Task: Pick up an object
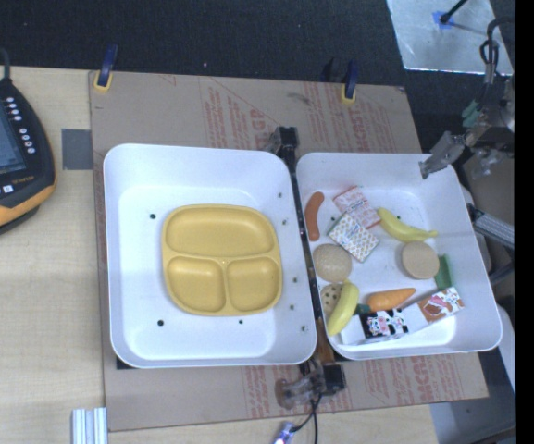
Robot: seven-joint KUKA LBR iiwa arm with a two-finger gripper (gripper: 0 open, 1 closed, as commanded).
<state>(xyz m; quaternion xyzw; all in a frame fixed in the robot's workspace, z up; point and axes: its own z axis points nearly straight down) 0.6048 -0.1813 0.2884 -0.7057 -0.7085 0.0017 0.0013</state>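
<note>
Pre-grasp: end effector (438,160) at right bin (475,336) rim, grip state unclear; next, descend onto banana (403,228).

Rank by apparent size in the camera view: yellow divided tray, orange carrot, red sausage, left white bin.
1. Left white bin
2. Yellow divided plastic tray, lying inside that bin
3. Orange toy carrot and red toy sausage: similar length, too close to rank

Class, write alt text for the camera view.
Two white bins sit side by side: the right bin holds toy foods, including a banana and carrot; the left bin holds a yellow divided tray.
</note>
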